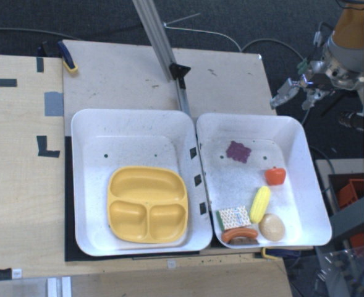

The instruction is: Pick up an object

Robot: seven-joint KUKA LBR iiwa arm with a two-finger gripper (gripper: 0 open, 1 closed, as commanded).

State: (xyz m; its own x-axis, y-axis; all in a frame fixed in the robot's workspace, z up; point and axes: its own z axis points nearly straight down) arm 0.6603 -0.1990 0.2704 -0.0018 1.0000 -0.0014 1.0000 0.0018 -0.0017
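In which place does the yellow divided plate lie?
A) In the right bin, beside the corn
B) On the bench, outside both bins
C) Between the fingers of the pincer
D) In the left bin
D: the yellow divided plate lies flat on the floor of the left bin, while the corn lies in the right bin.

- Fixed above the bench (126,73), looking down at a slant.
- Far enough back to take in both white bins: left bin (83,166), right bin (305,166).
- Bench's far edge toward the top of frame, dark floor beyond.
- Arm (348,30) entering at the upper right corner.
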